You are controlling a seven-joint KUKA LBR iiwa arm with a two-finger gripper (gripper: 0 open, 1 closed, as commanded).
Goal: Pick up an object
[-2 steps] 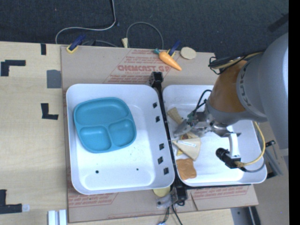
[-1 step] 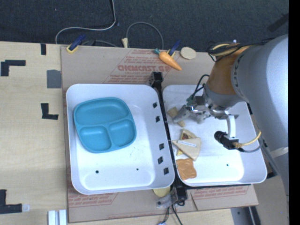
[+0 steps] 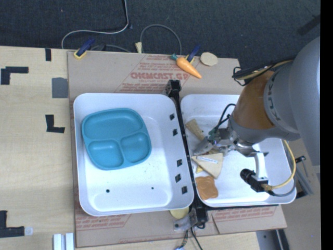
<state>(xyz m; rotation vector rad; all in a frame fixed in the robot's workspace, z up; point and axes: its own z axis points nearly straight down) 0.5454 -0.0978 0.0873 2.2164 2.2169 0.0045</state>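
From the overhead camera we are looking down on two white bins. In the left bin (image 3: 86, 191) a blue divided plate (image 3: 116, 138) is lying. In the right bin (image 3: 276, 198) food pieces are clustered along the left wall: a tan wedge (image 3: 195, 129), a pale slice (image 3: 209, 164) and a brown piece (image 3: 207, 187). We are lowering the gripper (image 3: 212, 141) just over that cluster, and we cannot tell its state. To grip well, we are judging it best to centre on one piece, likely the pale slice, and keep clear of its neighbours. A carrot (image 3: 188, 67) is lying beyond the bins.
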